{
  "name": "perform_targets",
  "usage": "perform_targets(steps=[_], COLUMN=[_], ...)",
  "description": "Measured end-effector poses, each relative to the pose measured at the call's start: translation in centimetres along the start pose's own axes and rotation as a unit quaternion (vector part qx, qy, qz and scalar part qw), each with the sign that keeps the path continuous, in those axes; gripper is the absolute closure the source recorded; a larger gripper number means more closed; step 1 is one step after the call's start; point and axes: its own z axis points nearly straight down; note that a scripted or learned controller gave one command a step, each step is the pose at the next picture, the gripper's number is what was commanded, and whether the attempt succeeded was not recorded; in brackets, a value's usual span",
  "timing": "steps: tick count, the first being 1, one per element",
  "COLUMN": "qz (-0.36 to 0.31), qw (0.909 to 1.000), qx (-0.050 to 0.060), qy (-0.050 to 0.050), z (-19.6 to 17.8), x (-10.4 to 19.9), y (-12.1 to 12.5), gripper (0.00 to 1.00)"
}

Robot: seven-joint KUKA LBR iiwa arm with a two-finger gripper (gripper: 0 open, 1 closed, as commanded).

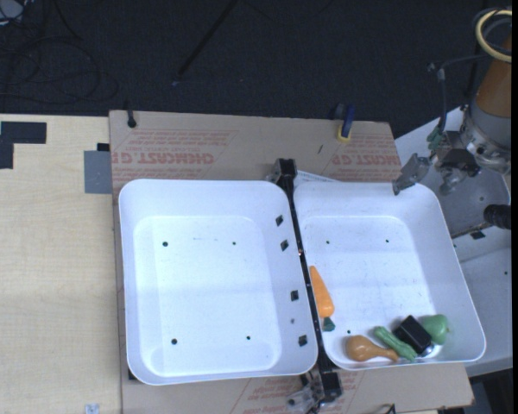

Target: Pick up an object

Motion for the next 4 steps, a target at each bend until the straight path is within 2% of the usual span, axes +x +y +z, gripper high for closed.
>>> perform_targets(steps=[1, 2, 3, 4], qz=[0.0, -0.003, 0.0, 0.0], qw=[1.0, 1.0, 1.0, 1.0], qx=[0.003, 0.002, 0.001, 0.001], qy=[0.0, 0.002, 0.0, 0.0], z=[14.4, 16.3, 15.2, 14.1], x=[-1.4, 7.0, 6.5, 6.4], y=[0.6, 0.7, 0.8, 0.8], gripper=[0.0, 0.0, 1.0, 1.0])
